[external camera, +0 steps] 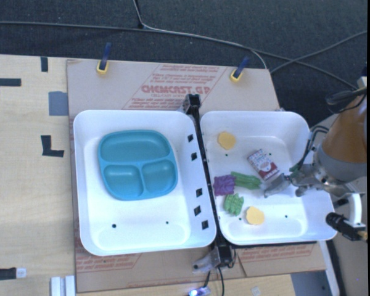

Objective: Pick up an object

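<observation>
- Where the grey arm with its orange band reaches in from the right, the two-finger gripper [276,187] hangs low over the right white bin [296,128], its fingers [272,190] pointing left.
- Whether those fingers are open or closed cannot be told; nothing shows between them.
- The red and white packet [262,163] lies just beside the fingertips, on their far side.
- The green elongated toy [246,180] lies left of the fingers, with the purple soft piece [223,184] touching its left end.
- The small green knobbly piece [234,203] sits nearer, beside the flat yellow round piece [254,216].
- Another yellow round piece [227,141] lies toward the far left of that bin.
- The left white bin [86,165] carries a teal plastic divided plate [137,164].
- Both bins rest on brown cardboard [172,85] on the worktop.
</observation>
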`<action>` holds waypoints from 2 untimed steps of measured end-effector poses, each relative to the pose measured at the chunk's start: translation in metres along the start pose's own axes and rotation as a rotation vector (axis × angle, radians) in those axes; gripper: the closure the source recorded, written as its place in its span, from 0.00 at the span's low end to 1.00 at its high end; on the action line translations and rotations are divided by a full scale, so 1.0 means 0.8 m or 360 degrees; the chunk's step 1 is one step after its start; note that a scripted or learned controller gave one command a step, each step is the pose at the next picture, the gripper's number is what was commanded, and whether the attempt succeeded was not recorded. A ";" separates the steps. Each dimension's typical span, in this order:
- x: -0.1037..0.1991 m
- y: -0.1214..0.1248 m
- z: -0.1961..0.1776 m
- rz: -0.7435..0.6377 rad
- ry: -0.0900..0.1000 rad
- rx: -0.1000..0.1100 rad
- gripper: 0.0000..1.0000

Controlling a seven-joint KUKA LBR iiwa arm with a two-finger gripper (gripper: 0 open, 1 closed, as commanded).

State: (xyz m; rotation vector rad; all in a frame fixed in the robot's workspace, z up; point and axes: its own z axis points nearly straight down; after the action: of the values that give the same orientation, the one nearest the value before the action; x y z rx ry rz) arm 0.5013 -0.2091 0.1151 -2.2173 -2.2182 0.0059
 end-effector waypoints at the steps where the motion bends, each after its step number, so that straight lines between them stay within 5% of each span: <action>1: 0.000 0.001 0.038 -0.0001 -0.0005 -0.0010 0.00; 2: -0.001 0.002 0.023 0.0000 -0.0011 -0.0018 1.00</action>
State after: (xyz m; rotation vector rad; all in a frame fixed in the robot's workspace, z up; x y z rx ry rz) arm 0.5026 -0.2102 0.0966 -2.2265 -2.2272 0.0013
